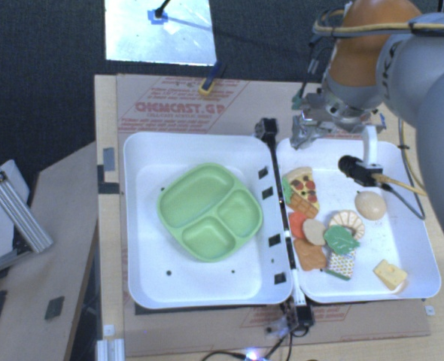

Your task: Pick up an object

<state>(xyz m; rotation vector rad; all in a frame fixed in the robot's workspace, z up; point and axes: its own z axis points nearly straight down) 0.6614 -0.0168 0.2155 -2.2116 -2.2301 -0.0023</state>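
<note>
Two questions for whoever was driving: where was the hand at that point, and was it carrying anything? (binwatcher)

Driver here. On my feed the hand [306,132] hung over the far corner of the right bin [406,235], just by the wall it shares with the left bin [150,273]. I couldn't tell whether it was released or clenched because the angle was rubbish, but I saw nothing in it. All the pickable stuff lay on the right bin's floor. A pizza slice [302,181] was closest to the hand. Past it was a crowded clump of orange pieces [309,253], a green leaf [341,239] and a patterned box [341,265], all touching or overlapping. A beige egg-shaped thing [370,204] and a yellow cheese wedge [390,274] sat apart with bare floor around them. My guess is the hand was lined up to drop on the slice. (rigop)

Anything in the way? (binwatcher)

Mostly that shared wall. The slice lay right beside it, so I'd expect tight room on that side. The clump looked worse, since it'd be easy to nudge a neighbour. The green plate [207,210] in the left bin was well out of it, and the desk [64,194] around the bins didn't matter. (rigop)
</note>
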